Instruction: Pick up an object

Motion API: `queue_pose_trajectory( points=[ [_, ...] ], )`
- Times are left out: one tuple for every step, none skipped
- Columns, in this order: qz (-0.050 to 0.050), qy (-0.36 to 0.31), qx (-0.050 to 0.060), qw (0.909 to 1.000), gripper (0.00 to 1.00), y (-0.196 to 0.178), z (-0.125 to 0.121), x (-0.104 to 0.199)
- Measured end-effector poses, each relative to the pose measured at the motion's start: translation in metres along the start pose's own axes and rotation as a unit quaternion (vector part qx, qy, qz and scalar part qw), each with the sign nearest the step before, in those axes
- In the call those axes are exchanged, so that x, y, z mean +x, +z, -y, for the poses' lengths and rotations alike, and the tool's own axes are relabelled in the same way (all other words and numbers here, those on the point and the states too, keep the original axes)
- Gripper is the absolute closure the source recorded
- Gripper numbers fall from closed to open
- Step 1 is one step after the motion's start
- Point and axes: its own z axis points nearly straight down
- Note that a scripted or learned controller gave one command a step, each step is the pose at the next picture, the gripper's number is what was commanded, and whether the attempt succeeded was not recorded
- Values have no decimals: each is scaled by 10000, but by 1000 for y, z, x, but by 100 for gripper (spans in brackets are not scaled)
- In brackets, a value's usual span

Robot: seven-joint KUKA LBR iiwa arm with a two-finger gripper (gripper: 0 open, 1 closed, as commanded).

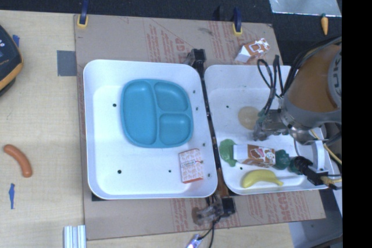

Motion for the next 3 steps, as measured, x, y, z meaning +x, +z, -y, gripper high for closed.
queue_pose_trajectory(
  points=[
    [0, -1, -1, 10000, 0, 0, 0, 0],
    [-4, -3, -15, 10000, 0, 9, -59, 34],
    [-10, 13, -20, 10000, 0, 9, -92, 7]
  ],
)
